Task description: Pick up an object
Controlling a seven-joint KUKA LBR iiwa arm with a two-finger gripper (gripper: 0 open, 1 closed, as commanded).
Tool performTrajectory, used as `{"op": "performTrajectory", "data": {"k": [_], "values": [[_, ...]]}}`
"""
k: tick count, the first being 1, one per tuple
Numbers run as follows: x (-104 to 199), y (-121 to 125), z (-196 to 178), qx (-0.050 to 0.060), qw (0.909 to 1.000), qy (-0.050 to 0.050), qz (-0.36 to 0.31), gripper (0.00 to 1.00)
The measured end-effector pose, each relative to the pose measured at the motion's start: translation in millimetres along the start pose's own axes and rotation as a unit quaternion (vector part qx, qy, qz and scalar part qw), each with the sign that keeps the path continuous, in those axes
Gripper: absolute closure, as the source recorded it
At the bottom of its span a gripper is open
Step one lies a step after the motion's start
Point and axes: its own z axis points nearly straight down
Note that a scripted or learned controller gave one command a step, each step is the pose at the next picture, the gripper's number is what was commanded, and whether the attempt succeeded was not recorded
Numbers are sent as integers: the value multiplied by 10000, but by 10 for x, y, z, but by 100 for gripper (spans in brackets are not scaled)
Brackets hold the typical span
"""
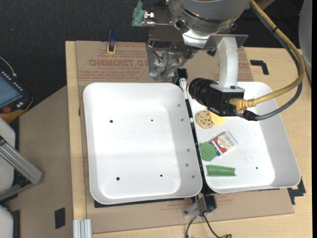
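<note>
Green flat foam strip lies near edge of right white bin, long axis left-right | grey two-finger gripper sits beyond bins' far rim, strip well nearward-right | jaw state: cannot tell

Your arm is cut off by the top edge, so you see just its lower grey housing and a slice of the orange band. The hand sits in shadow under that housing, and you cannot tell how its fingers stand. The black camera unit covers the upper left corner of the right bin and overlaps the top of the round cracker. The print on the small card is too small to read. At the left edge, a blue screen and a metal rail are cropped.
</note>
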Motion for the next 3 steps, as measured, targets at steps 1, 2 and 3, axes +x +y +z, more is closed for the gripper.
{"op": "performTrajectory", "data": {"k": [1,2,3], "values": [[-12,-74,78,1,10000,-1,9,100],[-9,90,148,-1,10000,-3,21,100],[-10,85,141,-6,10000,0,18,0]]}}
